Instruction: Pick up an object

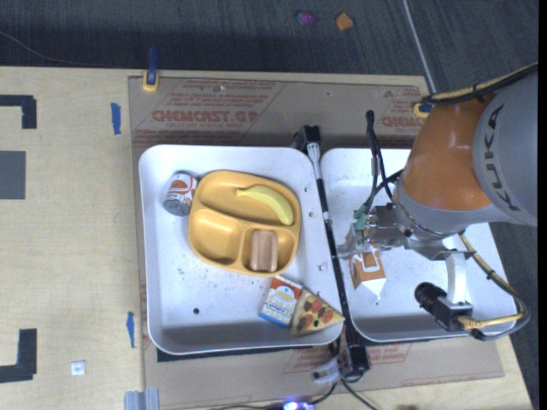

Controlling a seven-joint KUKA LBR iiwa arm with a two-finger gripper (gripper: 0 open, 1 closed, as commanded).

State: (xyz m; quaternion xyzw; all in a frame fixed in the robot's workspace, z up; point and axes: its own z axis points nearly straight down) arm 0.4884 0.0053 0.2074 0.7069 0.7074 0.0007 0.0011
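- Step in hand: closing on a thing in the right bin. The claw sits low over that bin's left side, close to the wall shared with the left bin.
- Claw state: cannot be told from this view. The wrist and the arm cover the gripping end, and no grasp can be confirmed.
- Likely target: the orange-and-white carton. It lies on the right bin floor directly beneath the claw, touching it or just beside it; which one cannot be determined.
- Recommended procedure: centre the claw across the carton's narrow faces, descend vertically, close, and lift straight up. Keep clear of the bin wall, which is near on the left.
- Risk: the carton appears light and thin-walled. It may slide on the smooth bin floor or crumple under a hard squeeze.
- Materials, right bin: smooth white plastic with a shallow, rounded rim. The carton is printed card, boxy, with a tapered white end.
- Materials, left bin: a glossy yellow tray with moulded compartments holds a curved banana and a brown rounded block.
- A cylindrical can touches the tray's upper left edge.
- A small box and a flat pizza slice lie together just below the tray.
- The counter is pale wood.
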